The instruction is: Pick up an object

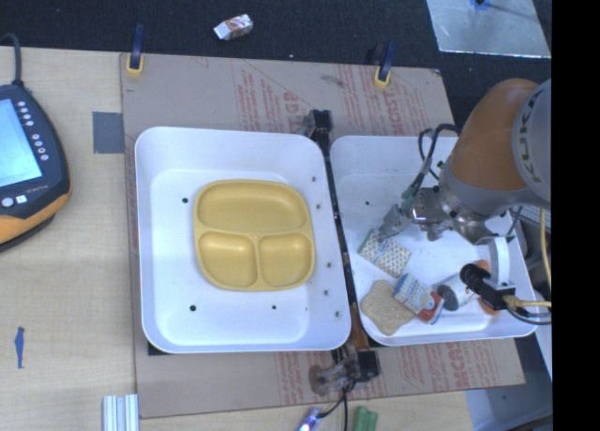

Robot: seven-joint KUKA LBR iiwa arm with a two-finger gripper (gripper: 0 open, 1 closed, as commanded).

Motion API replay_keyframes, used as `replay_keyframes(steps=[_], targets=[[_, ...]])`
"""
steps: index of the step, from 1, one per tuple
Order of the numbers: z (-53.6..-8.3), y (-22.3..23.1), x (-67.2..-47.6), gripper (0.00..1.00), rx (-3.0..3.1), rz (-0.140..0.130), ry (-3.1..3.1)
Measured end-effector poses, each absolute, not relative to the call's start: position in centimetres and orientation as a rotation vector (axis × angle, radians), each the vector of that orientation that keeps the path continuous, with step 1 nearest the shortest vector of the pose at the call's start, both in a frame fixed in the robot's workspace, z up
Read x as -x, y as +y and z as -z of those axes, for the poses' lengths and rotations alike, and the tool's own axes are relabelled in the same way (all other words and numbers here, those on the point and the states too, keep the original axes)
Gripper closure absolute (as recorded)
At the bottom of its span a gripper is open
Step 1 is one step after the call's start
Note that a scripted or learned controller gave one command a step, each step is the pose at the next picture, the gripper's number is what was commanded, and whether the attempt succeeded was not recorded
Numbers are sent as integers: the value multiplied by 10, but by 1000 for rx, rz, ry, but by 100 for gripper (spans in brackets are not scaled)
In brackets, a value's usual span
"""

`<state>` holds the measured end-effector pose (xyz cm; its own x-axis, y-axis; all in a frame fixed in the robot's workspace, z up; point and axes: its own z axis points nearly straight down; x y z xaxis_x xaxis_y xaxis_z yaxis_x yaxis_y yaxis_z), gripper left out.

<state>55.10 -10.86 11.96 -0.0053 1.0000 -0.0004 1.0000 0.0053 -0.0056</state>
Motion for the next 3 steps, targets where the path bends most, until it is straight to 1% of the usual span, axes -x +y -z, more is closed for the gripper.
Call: replay_keyframes(steps=[1,2,3], targets=[[-96,-101,-540,0,2222,4,-2232],[-95,-96,-531,0,2226,5,-2231],[-106,-95,-532,100,2222,6,-2233]])
